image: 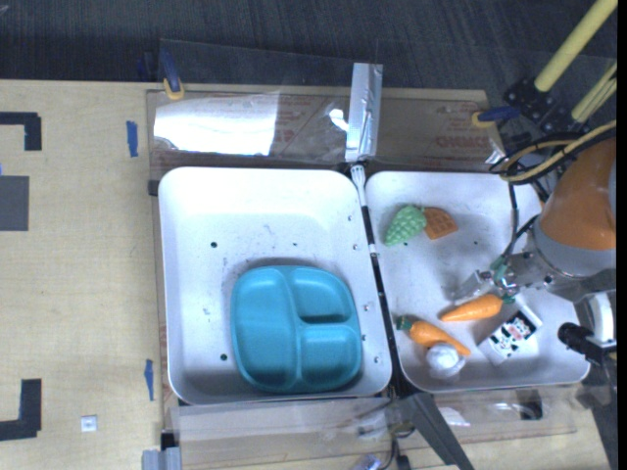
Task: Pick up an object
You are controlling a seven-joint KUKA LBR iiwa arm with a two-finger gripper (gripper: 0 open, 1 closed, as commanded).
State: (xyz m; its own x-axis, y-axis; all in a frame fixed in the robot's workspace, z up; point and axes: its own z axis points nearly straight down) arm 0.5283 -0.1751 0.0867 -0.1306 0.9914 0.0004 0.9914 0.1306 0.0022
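Note:
My gripper (498, 282) is low in the right bin (460, 196), just above the right end of an orange carrot (471, 310). The carrot lies flat on the bin floor and nothing looks lifted. A second orange carrot-like piece (427, 333) lies to its lower left with a white ball (444, 358) touching it. A small white box with black marks (512, 333) sits just below the gripper. Near the back of the bin a green knobbly toy (405, 225) rests against an orange waffle-like piece (440, 224).
The left bin (196, 213) holds a blue divided tray (295, 329) at its front. The grey arm with its orange band (583, 209) comes in over the right bin's right wall. Cables and yellow rods (573, 37) hang at the upper right.

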